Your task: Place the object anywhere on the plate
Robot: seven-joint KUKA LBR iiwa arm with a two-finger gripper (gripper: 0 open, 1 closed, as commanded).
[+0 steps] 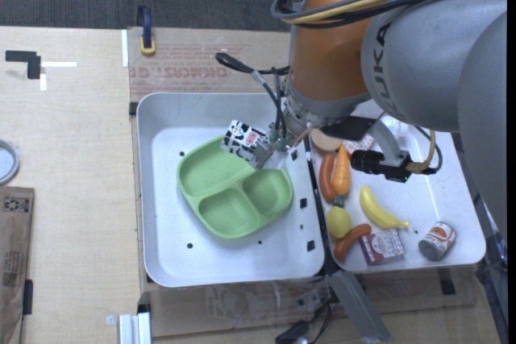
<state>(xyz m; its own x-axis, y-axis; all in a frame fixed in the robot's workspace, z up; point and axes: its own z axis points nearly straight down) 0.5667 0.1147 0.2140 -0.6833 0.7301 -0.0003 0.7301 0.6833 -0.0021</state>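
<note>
A green divided plate [234,193] lies in the left white bin [161,254]. A small carton with a black-and-white cow pattern [243,138] sits tilted over the plate's upper right rim. My gripper [268,147] reaches down from the grey and orange arm and is shut on the carton's right end, one grey finger [263,155] showing just below it. The arm's bulk hides the gripper's upper part.
The right bin [463,197] holds a carrot [343,167], a lemon [339,220], a banana [379,210], a red box [384,246], a can [436,240] and several other toy foods. The divider between the bins [314,205] runs just right of the plate.
</note>
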